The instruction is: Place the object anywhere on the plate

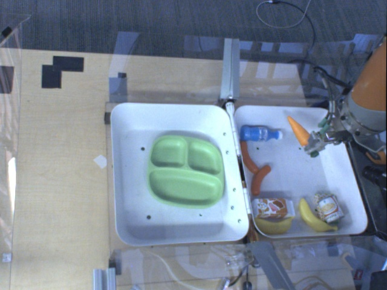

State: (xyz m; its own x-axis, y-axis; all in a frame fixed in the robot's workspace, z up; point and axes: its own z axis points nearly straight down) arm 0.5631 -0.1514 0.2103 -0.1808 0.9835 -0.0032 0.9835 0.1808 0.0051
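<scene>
Camera view: arm enters from the right, over the right bin (357, 189).
Hand (314, 148): low in the right bin, just beside the carrot (297, 130); whether it is spread or pinching, I cannot tell.
Carrot: lies up-left of the hand, long axis slanting, tip toward the hand.
Plate (185, 170): green, in the left bin (127, 180), well apart to the left.

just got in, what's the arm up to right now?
The end effector is in the right bin, right beside the orange carrot; nothing is visibly held. The green plate sits in the left bin. Also in the right bin: a blue bottle, a sausage, two bananas, a small can and a packet.
</scene>
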